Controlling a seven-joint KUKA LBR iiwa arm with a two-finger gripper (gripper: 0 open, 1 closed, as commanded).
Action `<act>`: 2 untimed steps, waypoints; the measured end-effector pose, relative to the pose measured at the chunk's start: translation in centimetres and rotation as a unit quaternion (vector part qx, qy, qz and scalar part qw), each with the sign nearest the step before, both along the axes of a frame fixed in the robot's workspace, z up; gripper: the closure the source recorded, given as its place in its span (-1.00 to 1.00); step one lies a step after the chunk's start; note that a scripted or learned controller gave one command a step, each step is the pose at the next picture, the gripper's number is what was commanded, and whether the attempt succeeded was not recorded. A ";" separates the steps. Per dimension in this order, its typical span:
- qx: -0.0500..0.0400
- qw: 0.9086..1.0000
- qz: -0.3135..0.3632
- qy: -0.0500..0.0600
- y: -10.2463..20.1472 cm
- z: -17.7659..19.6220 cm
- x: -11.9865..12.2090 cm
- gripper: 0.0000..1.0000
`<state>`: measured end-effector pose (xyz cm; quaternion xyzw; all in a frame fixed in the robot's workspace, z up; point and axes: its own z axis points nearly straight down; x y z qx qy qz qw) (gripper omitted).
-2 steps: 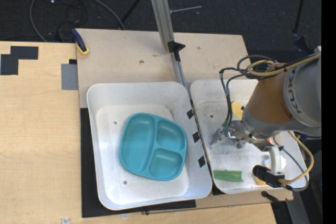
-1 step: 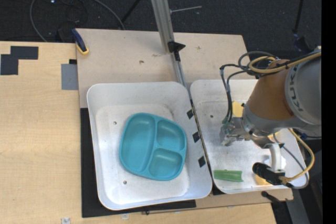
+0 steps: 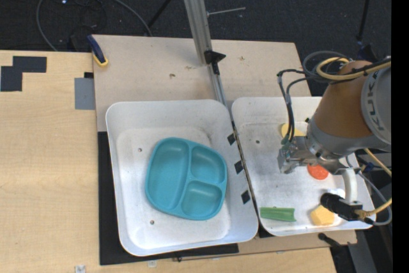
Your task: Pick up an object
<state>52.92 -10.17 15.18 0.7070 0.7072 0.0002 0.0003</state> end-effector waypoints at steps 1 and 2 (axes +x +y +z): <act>0.000 1.000 0.000 0.000 -0.2 4.3 -0.4 1.00; 0.000 1.000 0.001 -0.001 -0.3 9.6 -0.2 1.00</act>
